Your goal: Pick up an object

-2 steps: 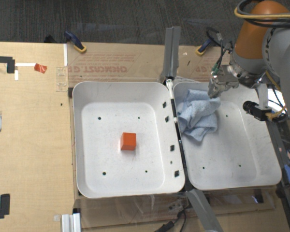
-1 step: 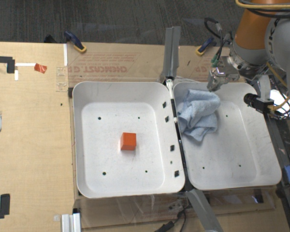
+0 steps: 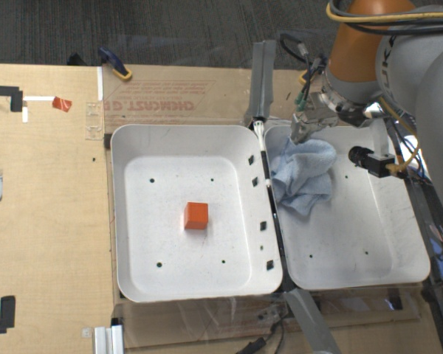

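just under end effector — cloth

A robotics lab: an industrial arm with loose cabling reaches over two white bins set on a plywood tabletop. Grey carpet lies beyond, with clamps and taped markers at the far left.

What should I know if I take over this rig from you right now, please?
Gripper: at the top of the crumpled light-blue cloth, far-left corner of the right white bin; a grasp cannot be confirmed.
Small orange-red cube: mid-floor of the left white bin, untouched.
Done: arm brought to the cloth.
Left: secure a grip and lift.
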Action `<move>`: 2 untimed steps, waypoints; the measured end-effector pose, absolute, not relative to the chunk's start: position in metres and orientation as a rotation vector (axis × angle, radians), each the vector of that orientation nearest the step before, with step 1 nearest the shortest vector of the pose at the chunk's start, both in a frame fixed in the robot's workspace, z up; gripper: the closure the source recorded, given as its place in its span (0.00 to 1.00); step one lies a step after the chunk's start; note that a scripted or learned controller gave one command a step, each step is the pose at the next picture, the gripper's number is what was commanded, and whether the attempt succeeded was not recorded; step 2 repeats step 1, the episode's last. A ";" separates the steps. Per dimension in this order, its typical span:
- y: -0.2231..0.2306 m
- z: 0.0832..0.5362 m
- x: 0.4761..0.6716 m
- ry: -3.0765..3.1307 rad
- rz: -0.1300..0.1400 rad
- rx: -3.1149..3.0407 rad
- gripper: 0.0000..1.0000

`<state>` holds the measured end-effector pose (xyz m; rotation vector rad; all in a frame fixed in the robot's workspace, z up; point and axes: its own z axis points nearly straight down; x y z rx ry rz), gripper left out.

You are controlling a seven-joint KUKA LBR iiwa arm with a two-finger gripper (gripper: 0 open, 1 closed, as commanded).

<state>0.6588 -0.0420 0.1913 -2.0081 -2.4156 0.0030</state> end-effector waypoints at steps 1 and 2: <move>-0.043 0.201 0.659 -2.418 0.004 -2.009 1.00; -0.043 0.201 0.659 -2.418 0.004 -2.009 1.00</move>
